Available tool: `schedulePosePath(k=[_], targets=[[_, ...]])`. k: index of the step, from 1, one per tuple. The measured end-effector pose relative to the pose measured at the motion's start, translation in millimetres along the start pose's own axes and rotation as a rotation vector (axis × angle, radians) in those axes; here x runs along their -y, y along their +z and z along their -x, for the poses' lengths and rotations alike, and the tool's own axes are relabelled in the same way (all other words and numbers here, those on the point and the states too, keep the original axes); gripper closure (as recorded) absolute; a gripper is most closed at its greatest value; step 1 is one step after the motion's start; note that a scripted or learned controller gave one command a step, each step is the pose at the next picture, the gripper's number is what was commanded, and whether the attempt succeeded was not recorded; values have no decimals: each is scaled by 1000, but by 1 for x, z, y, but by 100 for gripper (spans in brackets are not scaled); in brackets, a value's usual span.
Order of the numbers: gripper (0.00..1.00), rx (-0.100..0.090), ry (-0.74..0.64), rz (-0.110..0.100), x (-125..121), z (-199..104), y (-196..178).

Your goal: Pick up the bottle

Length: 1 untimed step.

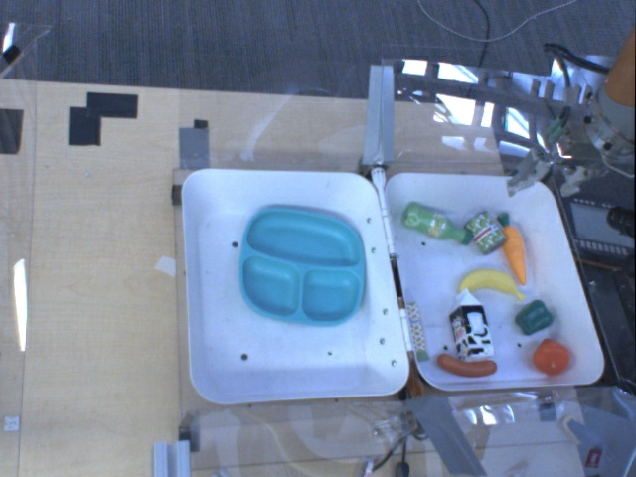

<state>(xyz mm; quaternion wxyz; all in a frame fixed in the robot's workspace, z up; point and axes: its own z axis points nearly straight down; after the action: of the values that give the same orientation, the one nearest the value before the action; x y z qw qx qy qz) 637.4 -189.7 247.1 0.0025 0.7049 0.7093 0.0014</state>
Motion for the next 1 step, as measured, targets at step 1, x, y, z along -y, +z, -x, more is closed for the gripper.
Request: schedulePosePath(k=[1], targets=[[0,-2,-195,0,-33,-76,109]])
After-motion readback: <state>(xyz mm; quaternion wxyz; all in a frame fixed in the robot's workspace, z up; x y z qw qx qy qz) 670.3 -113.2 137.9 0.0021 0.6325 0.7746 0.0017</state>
